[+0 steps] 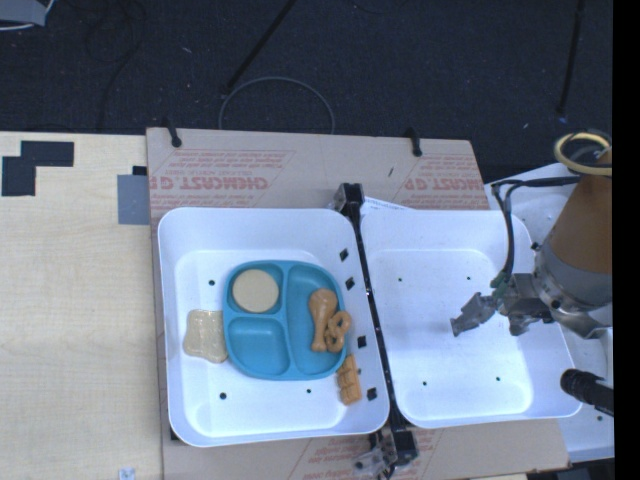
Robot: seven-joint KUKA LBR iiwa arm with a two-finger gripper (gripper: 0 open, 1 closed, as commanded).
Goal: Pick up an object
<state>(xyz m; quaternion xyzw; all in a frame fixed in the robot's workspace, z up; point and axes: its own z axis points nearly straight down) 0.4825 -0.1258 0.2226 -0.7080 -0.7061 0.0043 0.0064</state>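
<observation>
My gripper hangs over the right bin, toward its right side, open with nothing between its fingers. The objects all lie in the left bin. A blue divided plate holds a round tan cracker, a drumstick-shaped piece and a pretzel. A pale slice of bread rests against the plate's left edge. A small brown pastry lies by the plate's lower right corner, near the divider between the bins.
The arm comes in over the right bin's right wall. A black clamp strip runs between the two bins. Cardboard underlies both bins, with a wooden bench top to the left.
</observation>
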